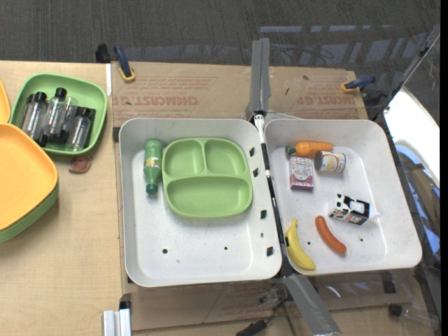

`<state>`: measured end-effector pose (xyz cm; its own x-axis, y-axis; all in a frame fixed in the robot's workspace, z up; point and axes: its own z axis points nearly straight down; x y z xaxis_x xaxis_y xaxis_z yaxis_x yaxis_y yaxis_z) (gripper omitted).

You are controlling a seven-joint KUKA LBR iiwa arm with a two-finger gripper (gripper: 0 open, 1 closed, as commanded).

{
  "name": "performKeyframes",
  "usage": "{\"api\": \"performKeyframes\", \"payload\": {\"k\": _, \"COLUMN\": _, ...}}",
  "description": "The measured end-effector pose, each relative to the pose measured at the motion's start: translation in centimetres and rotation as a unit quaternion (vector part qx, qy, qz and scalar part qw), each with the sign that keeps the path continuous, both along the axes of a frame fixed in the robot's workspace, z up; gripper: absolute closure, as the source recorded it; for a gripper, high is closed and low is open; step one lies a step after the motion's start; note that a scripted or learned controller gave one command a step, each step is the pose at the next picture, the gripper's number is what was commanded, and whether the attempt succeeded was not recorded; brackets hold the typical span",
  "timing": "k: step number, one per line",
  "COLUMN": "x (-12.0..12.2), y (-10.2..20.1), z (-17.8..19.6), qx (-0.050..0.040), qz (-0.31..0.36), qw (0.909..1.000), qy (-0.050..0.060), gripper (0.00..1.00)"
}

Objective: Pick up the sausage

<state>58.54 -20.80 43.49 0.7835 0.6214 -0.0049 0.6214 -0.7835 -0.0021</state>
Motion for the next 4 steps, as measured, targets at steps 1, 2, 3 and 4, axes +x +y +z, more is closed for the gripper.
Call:
{"api": "performKeyframes", "payload": {"k": 1, "x": 2.0, "y": -0.9, "z": 0.5, "qx": 0.0000, "qz": -0.042, "qw": 0.9991, "qy": 0.000, "gripper": 1.00}}
{"api": "performKeyframes", "payload": {"k": 2, "x": 5.1, "y": -1.3, "z": 0.4, "qx": 0.0000, "qz": -0.067, "qw": 0.9978, "qy": 0.000, "gripper": 1.00}}
{"api": "performKeyframes", "payload": {"k": 3, "x": 1.0, "y": -1.4, "z": 0.5, "qx": 0.0000, "qz": -0.195, "qw": 0.9807, "qy": 0.001, "gripper": 1.00}}
{"api": "performKeyframes", "payload": {"k": 4, "x": 3.8, "y": -1.3, "z": 0.4, "qx": -0.0005, "qz": -0.230, "qw": 0.9732, "qy": 0.000, "gripper": 1.00}}
